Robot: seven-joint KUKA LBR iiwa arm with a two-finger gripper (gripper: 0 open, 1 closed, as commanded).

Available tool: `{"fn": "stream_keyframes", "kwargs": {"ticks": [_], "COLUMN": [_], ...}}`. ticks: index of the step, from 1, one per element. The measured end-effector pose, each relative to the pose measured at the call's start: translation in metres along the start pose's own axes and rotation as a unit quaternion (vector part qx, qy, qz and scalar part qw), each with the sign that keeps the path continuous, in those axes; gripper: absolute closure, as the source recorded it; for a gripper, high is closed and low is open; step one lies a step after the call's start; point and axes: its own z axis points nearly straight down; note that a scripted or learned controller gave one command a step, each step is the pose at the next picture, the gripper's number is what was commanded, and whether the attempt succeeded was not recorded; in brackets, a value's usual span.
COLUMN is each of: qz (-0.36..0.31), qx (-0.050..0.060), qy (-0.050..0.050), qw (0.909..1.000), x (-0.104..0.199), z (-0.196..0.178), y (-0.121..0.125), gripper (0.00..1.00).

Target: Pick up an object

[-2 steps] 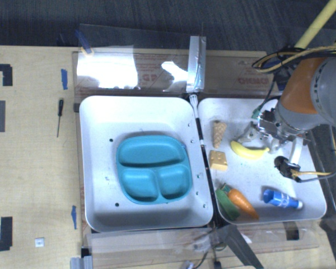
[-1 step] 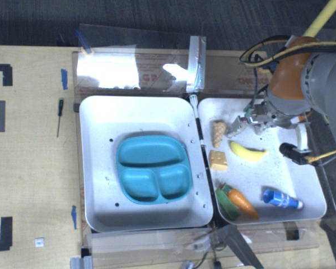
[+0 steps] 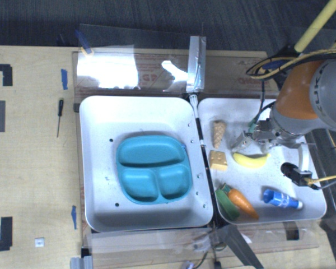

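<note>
Objects fill two white bins: one blue divided tray (image 3: 153,168) sits in the left bin (image 3: 95,122). The right bin (image 3: 313,206) holds one corn cob (image 3: 218,132), one cracker (image 3: 218,159), one carrot (image 3: 239,201), one banana (image 3: 250,159) and one blue tube (image 3: 281,199). Just above the banana hangs the gripper (image 3: 251,140); its spread, I cannot tell.

Two shallow white bins are sitting side by side on the pale wooden table (image 3: 28,167), the left bin (image 3: 95,122) touching the right bin (image 3: 316,206). A small screwdriver (image 3: 59,115) is lying just left of them.

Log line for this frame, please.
arm: over right bin | end effector: above banana | grasp: unclear | left bin: blue tray
</note>
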Motion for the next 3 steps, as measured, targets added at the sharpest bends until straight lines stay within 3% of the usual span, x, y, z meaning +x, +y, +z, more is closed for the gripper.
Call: {"fn": "stream_keyframes", "kwargs": {"ticks": [1, 2, 3], "qz": [0.0, 0.0, 0.08], "qx": [-0.004, -0.003, 0.003], "qy": [-0.001, -0.001, 0.001], "qw": [1.0, 1.0, 0.9968], "x": [0.0, 0.0, 0.004], "z": [-0.013, -0.011, -0.016], "y": [0.002, 0.002, -0.025], "gripper": [1.0, 0.0, 0.0]}}
